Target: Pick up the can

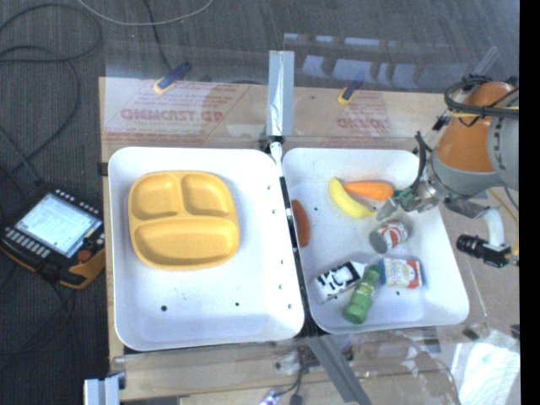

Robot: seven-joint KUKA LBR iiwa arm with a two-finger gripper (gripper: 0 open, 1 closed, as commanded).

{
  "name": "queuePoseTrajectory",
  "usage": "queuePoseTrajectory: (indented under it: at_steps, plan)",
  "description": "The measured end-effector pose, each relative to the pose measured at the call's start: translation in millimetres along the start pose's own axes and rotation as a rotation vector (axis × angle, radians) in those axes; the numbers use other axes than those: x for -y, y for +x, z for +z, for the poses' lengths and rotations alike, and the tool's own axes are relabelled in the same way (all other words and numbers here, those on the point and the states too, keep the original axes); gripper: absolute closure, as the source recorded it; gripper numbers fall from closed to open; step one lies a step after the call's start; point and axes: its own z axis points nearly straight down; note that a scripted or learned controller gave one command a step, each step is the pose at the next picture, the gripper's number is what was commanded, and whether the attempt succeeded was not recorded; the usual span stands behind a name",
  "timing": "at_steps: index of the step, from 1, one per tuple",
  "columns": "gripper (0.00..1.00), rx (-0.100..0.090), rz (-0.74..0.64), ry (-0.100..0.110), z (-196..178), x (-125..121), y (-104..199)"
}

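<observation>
The can (389, 236) lies tipped in the right bin (439, 298), its grey end turned toward the camera and a red and white label around its side. My gripper (403, 202) reaches in from the right and hangs just behind and above the can, close to it or touching its upper edge. The gripper's tip overlaps the right end of the carrot (368, 190). The grey arm with its orange band (472, 137) stands over the bin's far right corner.
Around the can in the right bin are a banana (346, 199), a red sausage (300, 223) by the left wall, a black and white cow toy (340, 279), a green bottle (362, 296) and a blue and red packet (400, 272). A yellow divided plate (183, 218) sits in the left bin (152, 310).
</observation>
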Motion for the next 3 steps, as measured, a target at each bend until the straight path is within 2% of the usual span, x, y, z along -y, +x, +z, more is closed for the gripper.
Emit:
queuePoseTrajectory:
  at_steps: [1, 2, 3]
  plan:
    - [0.00, 0.000, 0.000, 0.000, 0, 0, 0]
    - [0.00, 0.003, 0.055, 0.007, 10, 33, 49]
    - [1.00, 0.001, 0.055, 0.005, 1, 32, 50]
